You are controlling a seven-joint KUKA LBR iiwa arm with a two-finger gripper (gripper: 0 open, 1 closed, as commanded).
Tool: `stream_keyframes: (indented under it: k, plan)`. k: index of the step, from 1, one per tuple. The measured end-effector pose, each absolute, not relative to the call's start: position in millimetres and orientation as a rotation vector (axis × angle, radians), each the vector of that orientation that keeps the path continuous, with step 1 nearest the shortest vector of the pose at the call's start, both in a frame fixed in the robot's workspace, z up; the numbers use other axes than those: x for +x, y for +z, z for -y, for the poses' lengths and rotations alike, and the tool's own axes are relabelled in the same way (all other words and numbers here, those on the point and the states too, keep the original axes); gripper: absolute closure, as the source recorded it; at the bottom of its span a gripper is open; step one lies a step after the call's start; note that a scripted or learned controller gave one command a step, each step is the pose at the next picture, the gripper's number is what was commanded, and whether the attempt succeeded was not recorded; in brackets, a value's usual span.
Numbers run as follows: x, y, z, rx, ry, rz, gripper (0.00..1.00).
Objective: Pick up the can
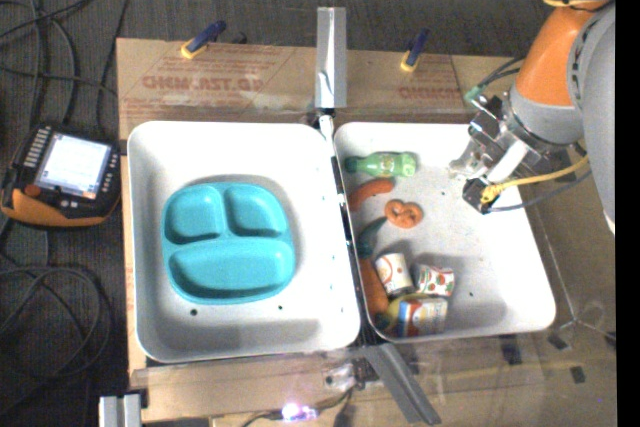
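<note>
A small white and red can [392, 272] lies in the right bin [500, 255] near its front left corner. Touching it are a second patterned can [434, 281] and a third can-like tin [420, 315] with blue and yellow on it. My gripper [476, 177] hangs over the far right part of the same bin, well away from the cans, up and to their right. Nothing shows in it.
Also in the right bin are a green bottle [382, 164], an orange sausage [370, 191], a pretzel [404, 212], a dark green piece [370, 235] and an orange piece [373, 293]. A blue divided plate [232, 240] lies in the left bin [150, 165].
</note>
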State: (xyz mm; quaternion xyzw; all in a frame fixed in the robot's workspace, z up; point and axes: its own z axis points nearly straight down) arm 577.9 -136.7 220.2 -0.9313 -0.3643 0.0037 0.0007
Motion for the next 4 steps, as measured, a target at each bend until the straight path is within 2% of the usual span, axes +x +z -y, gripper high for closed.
stream_keyframes:
  k: [1,2,3,4]
  plan:
    - [510.6,135.1,152.9,-2.817,0.009,1.378,1.00]
    - [508.1,231.2,162.2,-2.772,0.006,1.474,1.00]
    - [536.0,263.1,117.4,-2.794,0.007,1.433,1.00]
    - [574.8,253.7,67.3,-2.830,0.010,1.361,1.00]
